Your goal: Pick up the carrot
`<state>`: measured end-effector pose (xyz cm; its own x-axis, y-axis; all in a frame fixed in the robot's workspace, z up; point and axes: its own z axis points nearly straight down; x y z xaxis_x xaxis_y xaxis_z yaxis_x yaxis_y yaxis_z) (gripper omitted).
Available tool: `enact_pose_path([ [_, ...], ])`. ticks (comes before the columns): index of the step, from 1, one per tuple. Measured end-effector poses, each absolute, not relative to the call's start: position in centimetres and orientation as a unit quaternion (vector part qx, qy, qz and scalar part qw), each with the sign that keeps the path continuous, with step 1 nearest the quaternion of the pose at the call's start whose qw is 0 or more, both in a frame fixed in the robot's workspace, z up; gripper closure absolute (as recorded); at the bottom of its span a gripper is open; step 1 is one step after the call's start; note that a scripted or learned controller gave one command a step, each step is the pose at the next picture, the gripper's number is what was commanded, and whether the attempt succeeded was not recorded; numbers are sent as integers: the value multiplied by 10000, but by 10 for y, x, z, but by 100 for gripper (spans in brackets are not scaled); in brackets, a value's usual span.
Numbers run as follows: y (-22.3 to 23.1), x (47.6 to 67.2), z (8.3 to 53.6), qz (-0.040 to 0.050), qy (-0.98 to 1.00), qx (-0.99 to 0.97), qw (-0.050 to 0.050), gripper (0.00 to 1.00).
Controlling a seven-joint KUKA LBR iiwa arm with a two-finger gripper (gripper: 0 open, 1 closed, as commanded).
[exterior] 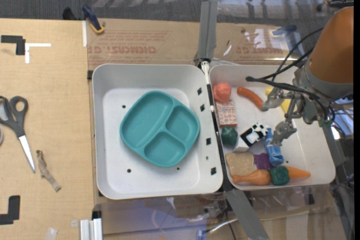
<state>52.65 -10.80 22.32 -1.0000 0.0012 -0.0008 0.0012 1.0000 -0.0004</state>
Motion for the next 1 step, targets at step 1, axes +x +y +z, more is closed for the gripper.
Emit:
enact_pose_path([
  [1, -101, 506, 108, 1, 9992, 395, 26, 0],
])
